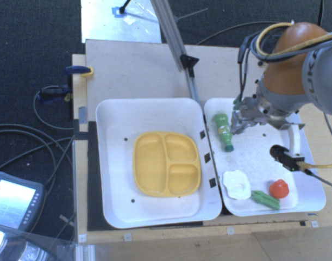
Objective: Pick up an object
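Left bin (108,162) is holding one yellow divided tray (167,163). Right bin (312,197) is carrying one green bottle (223,131), fried egg (237,184), green pepper (265,199), tomato (279,188). Gripper (237,123) is hovering beside the bottle; can't tell its jaws.

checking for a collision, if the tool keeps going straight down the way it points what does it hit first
Most likely the green bottle: the tool hangs just right of it in the right bin. Depth is unclear from this slant, so it may land on bare floor beside the bottle instead.

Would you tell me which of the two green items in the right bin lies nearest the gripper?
The green bottle, beside the gripper at the bin's upper left; the green vegetable lies by the near edge.
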You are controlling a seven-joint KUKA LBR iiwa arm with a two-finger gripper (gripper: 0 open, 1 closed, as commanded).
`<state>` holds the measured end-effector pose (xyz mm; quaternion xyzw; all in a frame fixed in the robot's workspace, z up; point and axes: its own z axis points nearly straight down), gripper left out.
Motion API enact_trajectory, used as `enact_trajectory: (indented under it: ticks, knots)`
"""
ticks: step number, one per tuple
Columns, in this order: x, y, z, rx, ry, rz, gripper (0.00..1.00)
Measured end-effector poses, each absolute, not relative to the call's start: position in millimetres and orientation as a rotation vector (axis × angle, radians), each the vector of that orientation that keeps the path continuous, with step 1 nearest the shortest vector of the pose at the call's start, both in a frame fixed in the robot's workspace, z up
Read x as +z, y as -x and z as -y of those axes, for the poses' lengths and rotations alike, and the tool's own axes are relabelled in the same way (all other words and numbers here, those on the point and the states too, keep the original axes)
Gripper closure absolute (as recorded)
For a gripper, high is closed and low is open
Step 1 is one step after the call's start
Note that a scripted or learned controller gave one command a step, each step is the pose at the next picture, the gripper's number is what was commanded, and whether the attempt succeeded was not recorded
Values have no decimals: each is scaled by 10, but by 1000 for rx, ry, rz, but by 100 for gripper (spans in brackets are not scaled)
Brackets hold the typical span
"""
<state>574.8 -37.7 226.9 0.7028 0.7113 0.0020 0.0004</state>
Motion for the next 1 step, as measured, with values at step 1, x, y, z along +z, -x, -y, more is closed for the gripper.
enact_trajectory:
  ticks: [1]
  knots:
    - [2380,-5756,-131,6,-2208,-2235,100]
